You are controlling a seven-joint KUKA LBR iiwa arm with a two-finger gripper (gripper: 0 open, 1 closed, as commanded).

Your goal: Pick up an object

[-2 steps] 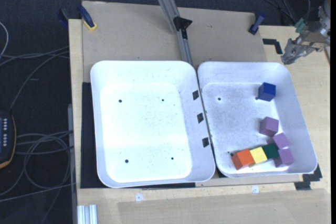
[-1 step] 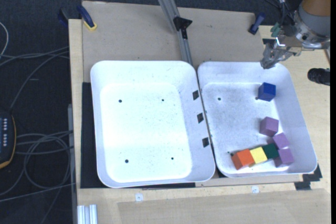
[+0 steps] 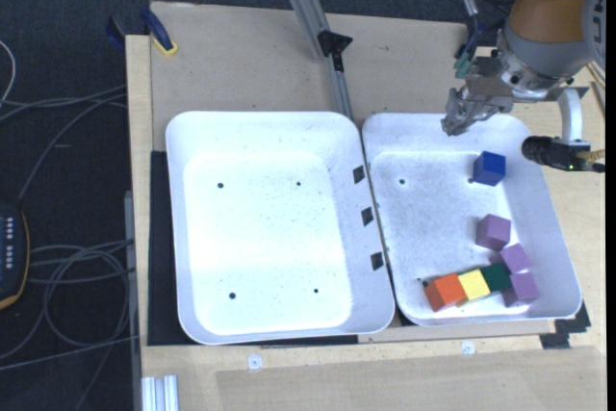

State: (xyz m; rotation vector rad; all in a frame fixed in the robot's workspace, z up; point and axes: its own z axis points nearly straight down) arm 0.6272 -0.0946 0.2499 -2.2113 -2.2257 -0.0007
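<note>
Blue cube [image 3: 489, 167] in right bin [image 3: 414, 207], upper right, alone, near far wall. Pincer [image 3: 460, 122] over bin's top rim, nothing between fingers; spread or pressed together: cannot tell. Risk: descent here strikes rim, or cube gets pushed against wall. Purple cube [image 3: 494, 231] mid-right. Other blocks [image 3: 481, 284] packed at near corner, poor clearance. Left bin [image 3: 192, 207] beside it.

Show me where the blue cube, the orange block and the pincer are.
blue cube [image 3: 489, 167]: camera view, on its top face.
orange block [image 3: 444, 291]: camera view, on its top face.
pincer [image 3: 460, 122]: camera view, at its fingertips.
</note>
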